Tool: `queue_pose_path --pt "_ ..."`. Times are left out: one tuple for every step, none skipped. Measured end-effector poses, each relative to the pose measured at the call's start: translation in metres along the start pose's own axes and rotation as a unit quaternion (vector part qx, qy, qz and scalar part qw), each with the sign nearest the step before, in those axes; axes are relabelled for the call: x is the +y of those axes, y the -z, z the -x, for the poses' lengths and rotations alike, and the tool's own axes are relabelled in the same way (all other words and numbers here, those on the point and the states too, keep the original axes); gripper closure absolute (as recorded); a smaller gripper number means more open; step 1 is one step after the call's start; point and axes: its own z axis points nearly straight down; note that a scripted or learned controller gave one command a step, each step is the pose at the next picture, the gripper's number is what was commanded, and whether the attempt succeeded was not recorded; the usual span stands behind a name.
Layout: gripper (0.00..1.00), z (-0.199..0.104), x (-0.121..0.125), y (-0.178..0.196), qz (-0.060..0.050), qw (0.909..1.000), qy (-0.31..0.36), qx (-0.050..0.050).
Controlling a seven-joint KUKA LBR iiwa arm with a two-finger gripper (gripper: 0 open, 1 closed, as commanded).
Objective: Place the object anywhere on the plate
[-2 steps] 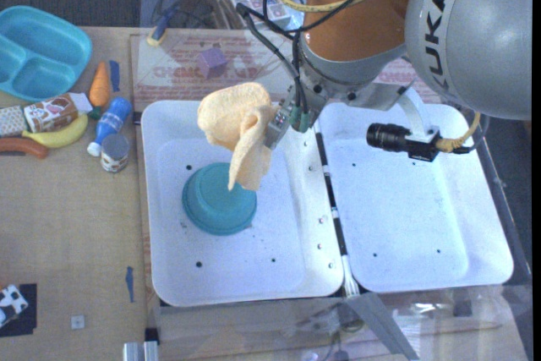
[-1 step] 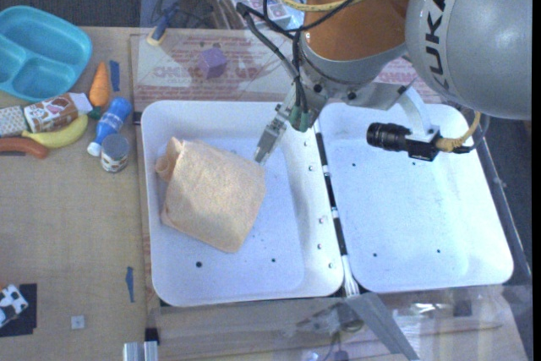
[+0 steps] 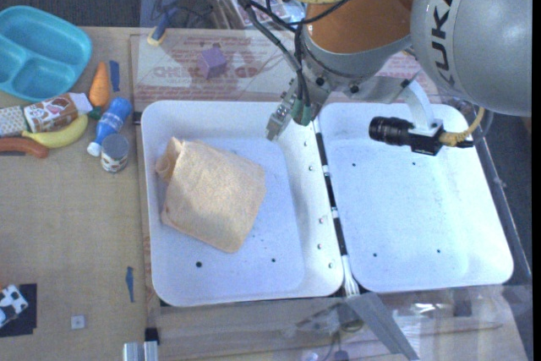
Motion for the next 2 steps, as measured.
queue_pose_path --pt "1.0 -0.032 -0.09 0.073 -0.001 0.9938 0.111 0.0" --pt "1.0 -0.05 -0.093 -0.019 -0.001 0.9843 0.176 0.002"
